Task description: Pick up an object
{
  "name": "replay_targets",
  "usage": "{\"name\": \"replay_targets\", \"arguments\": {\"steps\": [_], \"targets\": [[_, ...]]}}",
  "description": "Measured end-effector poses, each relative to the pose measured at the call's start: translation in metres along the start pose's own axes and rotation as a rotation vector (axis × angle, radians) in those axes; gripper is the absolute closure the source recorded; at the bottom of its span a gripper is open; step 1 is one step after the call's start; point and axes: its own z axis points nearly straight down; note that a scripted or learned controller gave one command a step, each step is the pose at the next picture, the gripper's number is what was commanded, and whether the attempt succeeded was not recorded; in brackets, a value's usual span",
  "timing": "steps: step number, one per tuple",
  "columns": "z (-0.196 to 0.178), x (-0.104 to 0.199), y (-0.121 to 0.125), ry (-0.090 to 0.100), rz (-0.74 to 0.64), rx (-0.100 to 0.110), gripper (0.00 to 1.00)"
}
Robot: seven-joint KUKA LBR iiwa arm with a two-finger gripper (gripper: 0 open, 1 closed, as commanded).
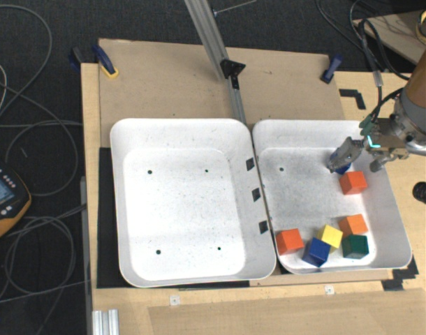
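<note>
Several small blocks lie in the right bin (297, 187). An orange-red block (353, 182) sits alone near the right wall. My gripper (360, 160) hovers just above and behind it, open, with its fingers spread wide and nothing between them. A bit of a blue block (343, 167) peeks out under the left finger (339, 157). Along the front wall lie an orange block (290, 240), a blue block (316, 251), a yellow block (332, 235), another orange block (353, 223) and a green block (355, 246).
The left bin (129, 187) stands beside the right one, with black clips (255, 194) along the shared wall. A slanted metal pole (213, 40) rises from behind the bins. Cables lie on the floor at the left.
</note>
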Motion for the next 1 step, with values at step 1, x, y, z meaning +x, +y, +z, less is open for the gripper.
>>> {"name": "replay_targets", "arguments": {"steps": [1], "targets": [[-0.0017, -0.0001, 0.0006, -0.001, 0.0, -0.005, 0.0]]}}
